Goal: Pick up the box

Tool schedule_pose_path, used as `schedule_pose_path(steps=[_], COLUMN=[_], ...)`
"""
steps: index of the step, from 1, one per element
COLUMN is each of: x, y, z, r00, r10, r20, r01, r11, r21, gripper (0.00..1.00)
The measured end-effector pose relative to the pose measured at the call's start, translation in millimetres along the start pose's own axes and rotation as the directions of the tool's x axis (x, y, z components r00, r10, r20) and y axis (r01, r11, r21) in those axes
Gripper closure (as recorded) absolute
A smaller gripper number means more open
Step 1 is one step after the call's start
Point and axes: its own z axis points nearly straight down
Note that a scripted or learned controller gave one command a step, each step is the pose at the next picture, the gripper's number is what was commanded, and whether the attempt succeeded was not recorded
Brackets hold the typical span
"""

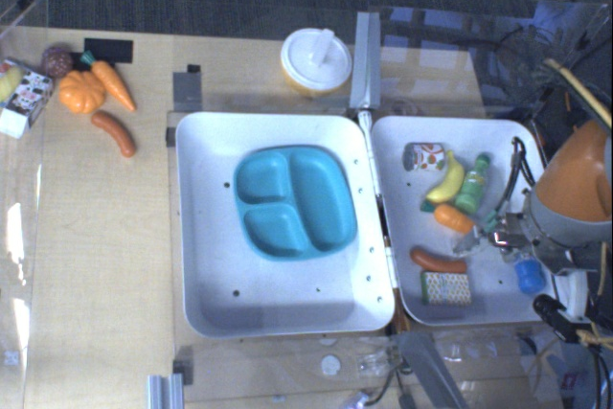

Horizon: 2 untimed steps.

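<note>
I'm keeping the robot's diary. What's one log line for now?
arm: over right white bin | tool: beside small orange carrot | small speckled green box: lying in bin, untouched | step: pick pending

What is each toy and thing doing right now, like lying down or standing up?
Box: lying flat in the right bin, not held.
Sausage: lying just above the box.
Banana: lying beside the green bottle.
Carrot: lying below the banana.
Can: on its side.
Blue tray: flat in the left bin.
White cup: upright, lid on.
Gripper: low over the right bin, beside the carrot.
</note>
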Motion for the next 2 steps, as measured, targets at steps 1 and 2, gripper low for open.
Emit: schedule_pose_path(steps=[1,2], x=[-30,-29], y=[58,61], z=[3,-9], r00=[0.992,0.991], r10=[-0.127,-0.134], r20=[0.007,0.011], r01=[0.127,0.134], r11=[0.992,0.991], r21=[0.004,-0.004], gripper=[0.0,1.0])
